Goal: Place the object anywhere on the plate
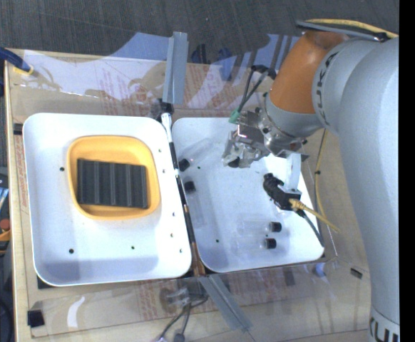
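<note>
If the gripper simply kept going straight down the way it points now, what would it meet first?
Most likely the bare white floor of the right bin. The gripper hangs over that bin's upper part, pointing down. The yellow plate with its dark grooved insert lies in the left bin, off that line. Depth is hard to judge.
</note>
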{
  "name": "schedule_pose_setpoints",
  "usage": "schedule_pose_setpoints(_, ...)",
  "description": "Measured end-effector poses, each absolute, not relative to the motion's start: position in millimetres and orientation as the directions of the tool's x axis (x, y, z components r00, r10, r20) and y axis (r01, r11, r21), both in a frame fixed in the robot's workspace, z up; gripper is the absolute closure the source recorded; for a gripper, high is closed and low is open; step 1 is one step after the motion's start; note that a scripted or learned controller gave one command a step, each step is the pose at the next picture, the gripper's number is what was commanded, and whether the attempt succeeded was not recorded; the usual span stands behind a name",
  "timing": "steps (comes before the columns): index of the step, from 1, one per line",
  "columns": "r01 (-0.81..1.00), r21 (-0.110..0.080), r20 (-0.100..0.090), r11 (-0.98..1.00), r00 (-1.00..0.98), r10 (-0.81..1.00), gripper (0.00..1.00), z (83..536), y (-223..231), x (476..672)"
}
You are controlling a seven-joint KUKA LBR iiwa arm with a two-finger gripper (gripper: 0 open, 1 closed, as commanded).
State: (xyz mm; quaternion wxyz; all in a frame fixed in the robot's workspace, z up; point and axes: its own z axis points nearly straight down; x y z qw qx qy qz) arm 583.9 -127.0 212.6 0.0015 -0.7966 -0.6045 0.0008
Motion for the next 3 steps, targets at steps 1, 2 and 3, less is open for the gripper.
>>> schedule_pose_setpoints(1, 0.989, -0.003, 0.0, -0.146, 0.146, 0.989, 1.0, 223.4, -83.0, 595.3)
schedule_pose_setpoints(2, 0.995, -0.002, 0.0, -0.095, 0.095, 0.995, 1.0, 227.7, -35.4, 612.9)
schedule_pose_setpoints(3, 0.996, -0.006, 0.001, 0.086, -0.086, 0.996, 1.0, 200.6, -13.4, 615.6)
